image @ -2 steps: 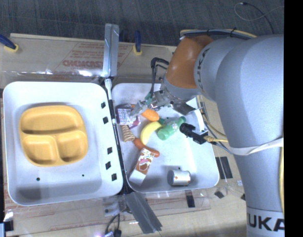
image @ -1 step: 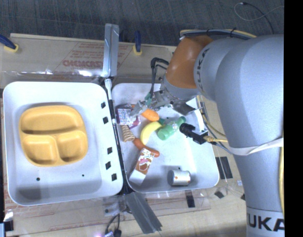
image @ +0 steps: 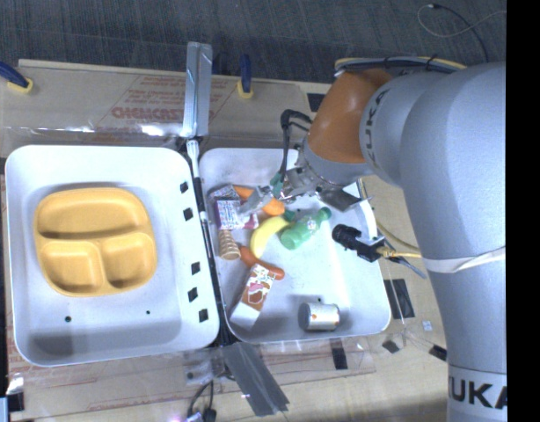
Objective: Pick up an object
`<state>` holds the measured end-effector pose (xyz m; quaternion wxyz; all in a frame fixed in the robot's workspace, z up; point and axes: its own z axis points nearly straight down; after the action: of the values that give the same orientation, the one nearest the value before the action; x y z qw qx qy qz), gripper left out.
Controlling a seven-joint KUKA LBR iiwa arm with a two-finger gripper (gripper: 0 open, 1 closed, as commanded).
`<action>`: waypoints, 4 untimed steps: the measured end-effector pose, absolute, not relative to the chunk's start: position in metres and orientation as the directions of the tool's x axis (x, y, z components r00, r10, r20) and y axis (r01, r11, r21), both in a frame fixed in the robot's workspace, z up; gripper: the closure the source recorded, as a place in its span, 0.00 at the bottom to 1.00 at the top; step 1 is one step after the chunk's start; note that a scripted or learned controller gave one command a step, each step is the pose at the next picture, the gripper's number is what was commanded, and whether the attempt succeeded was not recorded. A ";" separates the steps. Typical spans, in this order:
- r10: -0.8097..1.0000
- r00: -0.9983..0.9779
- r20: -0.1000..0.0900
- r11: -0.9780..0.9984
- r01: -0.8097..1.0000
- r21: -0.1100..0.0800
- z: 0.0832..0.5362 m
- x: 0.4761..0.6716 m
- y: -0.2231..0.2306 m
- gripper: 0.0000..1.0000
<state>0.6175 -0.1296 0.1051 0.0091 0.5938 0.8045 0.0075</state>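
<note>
Objects for picking lie in a loose heap in the right bin (image: 362, 310), and the gripper (image: 283, 185) is down among them at the heap's upper end, close over the orange piece (image: 273, 207) and just beside the banana (image: 266, 233). From where I stand the step looks like the reach-in before a grasp; nothing is lifted yet. Whether the gripper is wide, narrow or closed on anything I cannot tell, as the wrist hides it.

The next move, I judge, calls for settling on 1 item and closing squarely on it, since the pieces touch one another and a neighbour could be nudged or dragged along.

Counting the right bin: 1 yellow banana, 1 green bottle (image: 302, 229) lying on its side against the banana, 1 orange piece, 1 purple-and-white packet (image: 228, 212), 1 ridged tan piece (image: 228, 243), 1 orange-and-white carton (image: 259, 287), and 1 silver can (image: 320, 316) well apart near the lower edge. That makes 7 I can tell apart; small bits under the wrist are too hidden to name.

The left bin (image: 94, 332) holds 1 yellow divided tray (image: 94, 238) with 3 compartments.
</note>
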 end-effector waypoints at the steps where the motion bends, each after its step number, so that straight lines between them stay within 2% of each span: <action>1: 0.954 -0.299 -0.007 0.299 0.954 0.023 0.116 0.618 -0.129 1.00; 2: 0.954 -0.299 -0.008 0.299 0.954 0.023 0.116 0.618 -0.130 0.00; 3: 0.999 -0.047 0.002 0.047 0.999 -0.008 0.108 0.593 -0.125 0.00; 4: 0.999 -0.047 0.002 0.047 0.999 -0.008 0.108 0.593 -0.125 0.00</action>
<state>0.5932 -0.1251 0.1078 -0.0033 0.6902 0.7236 -0.0022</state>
